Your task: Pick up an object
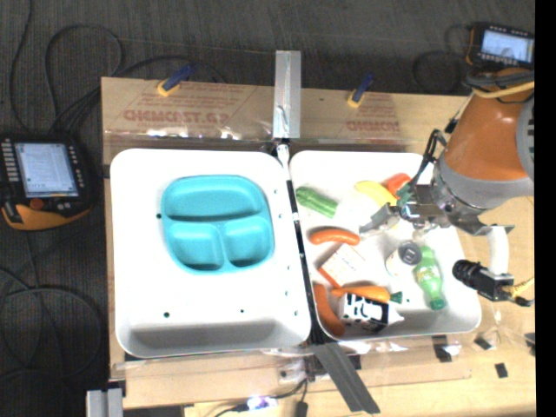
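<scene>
My gripper (401,215) hangs over the right bin (459,321), in its upper middle part, coming in from the right. Just left and above it lie a yellow banana-like piece (374,189) and a small red-orange piece (396,182). A green bottle (429,284) with a grey cap lies below the gripper. Further left are a green vegetable (315,201), an orange carrot (334,234) and a white card (346,257). A black-and-white box (366,310) and an orange item (362,292) sit at the bin's front. Nothing shows between the gripper's tips.
The left bin (139,320) holds a turquoise divided tray (216,221). A raised rim (294,233) separates the two bins. Cardboard with clamps lines the back of the bench. A tablet-like pendant (42,179) lies on the floor at far left.
</scene>
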Motion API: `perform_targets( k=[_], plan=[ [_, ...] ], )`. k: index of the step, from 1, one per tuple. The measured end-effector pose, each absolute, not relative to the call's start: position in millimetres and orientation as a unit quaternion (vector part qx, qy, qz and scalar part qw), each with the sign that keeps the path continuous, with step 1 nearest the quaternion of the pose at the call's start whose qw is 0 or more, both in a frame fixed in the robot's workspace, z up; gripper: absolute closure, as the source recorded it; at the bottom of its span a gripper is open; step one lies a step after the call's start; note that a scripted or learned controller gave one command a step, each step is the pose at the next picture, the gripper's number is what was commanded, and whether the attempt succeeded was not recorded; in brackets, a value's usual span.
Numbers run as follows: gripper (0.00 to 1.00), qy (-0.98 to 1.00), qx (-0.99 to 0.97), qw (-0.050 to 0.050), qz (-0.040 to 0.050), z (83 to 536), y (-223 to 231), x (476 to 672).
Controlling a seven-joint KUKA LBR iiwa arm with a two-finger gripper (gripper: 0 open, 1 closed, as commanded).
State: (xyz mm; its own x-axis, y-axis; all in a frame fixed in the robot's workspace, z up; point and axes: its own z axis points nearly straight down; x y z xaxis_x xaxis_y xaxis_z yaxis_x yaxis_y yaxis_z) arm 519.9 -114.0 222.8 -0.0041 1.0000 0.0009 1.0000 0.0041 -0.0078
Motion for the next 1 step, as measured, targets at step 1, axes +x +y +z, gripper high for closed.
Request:
perform_targets(
  k=[1],
  plan=[
    [0.0,-0.724,-0.69,0.004,0.0022,101.8,-107.1,483.4]
  ],
)
